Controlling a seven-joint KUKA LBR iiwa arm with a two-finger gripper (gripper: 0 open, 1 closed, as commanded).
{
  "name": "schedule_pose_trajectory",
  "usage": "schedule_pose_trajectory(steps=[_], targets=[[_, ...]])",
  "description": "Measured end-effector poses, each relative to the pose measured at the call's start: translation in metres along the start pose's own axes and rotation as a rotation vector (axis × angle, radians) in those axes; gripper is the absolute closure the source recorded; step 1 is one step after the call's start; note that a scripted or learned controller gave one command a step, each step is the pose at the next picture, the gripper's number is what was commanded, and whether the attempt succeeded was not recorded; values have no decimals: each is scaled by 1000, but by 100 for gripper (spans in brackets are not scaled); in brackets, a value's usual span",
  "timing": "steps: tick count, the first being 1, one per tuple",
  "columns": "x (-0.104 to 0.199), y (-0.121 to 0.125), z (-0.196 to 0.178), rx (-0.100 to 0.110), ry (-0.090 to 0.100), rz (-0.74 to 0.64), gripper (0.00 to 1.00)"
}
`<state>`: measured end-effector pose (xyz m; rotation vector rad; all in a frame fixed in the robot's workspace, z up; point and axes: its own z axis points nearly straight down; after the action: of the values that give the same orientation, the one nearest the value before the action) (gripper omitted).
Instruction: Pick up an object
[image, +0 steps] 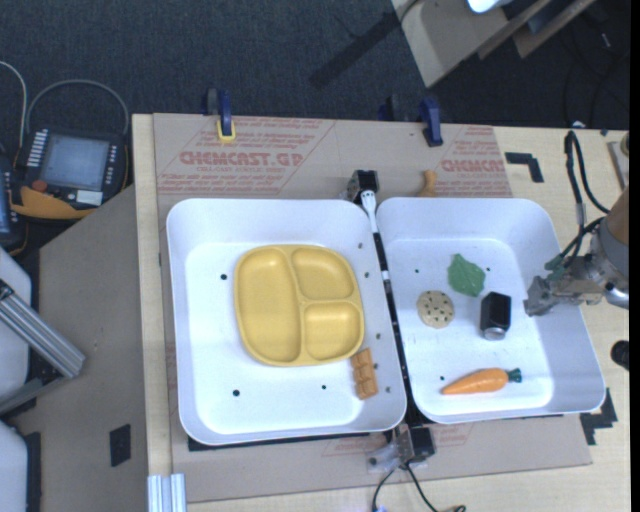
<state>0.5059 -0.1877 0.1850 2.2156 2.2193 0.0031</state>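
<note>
At the right bin's (560, 240) far edge the gripper (548, 292) hangs low over the rim, seemingly staged for a reach inward; whether its fingers are released or clenched I cannot tell. Nearest it stands a dark can (495, 314), the likeliest pick, with a cookie (435, 308), green leaf (466, 275) and carrot (480, 381) around. A yellow divided plate (298, 304) fills the left bin (200, 300).
</note>
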Motion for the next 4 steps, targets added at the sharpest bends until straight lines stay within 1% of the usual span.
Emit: schedule_pose_trajectory(steps=[1,2,3,4], targets=[[-1,2,-36,-1,-1,0,100],[46,-4,-35,7,5,-3,100],[92,5,-31,7,5,-4,100],[145,11,-42,2,3,-4,100]])
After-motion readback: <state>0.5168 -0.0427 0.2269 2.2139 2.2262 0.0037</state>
